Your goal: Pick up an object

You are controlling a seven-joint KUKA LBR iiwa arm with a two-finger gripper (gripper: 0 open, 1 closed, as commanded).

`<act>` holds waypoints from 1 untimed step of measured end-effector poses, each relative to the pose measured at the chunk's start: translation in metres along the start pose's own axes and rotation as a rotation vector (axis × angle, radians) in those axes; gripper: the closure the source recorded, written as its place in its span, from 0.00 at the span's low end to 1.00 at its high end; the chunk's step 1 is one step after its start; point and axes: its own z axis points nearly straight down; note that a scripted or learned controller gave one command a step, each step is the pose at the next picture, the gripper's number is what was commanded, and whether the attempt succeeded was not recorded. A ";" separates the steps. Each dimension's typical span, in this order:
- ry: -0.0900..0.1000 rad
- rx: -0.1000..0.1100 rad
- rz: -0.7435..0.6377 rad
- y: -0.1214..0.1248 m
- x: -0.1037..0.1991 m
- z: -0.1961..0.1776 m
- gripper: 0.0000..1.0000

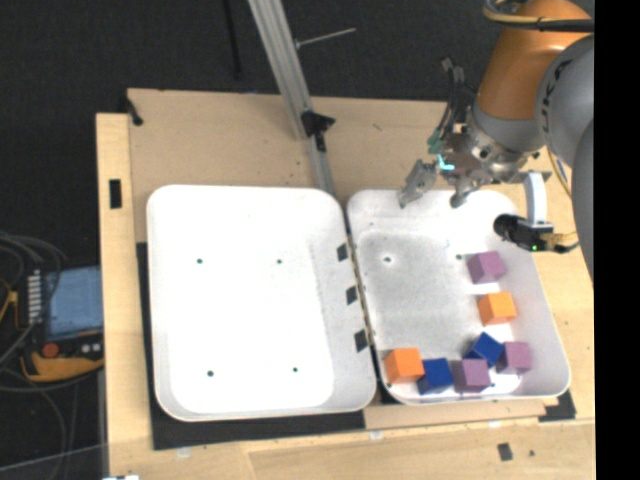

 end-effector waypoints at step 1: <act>-0.003 -0.005 -0.002 0.001 -0.001 -0.004 0.00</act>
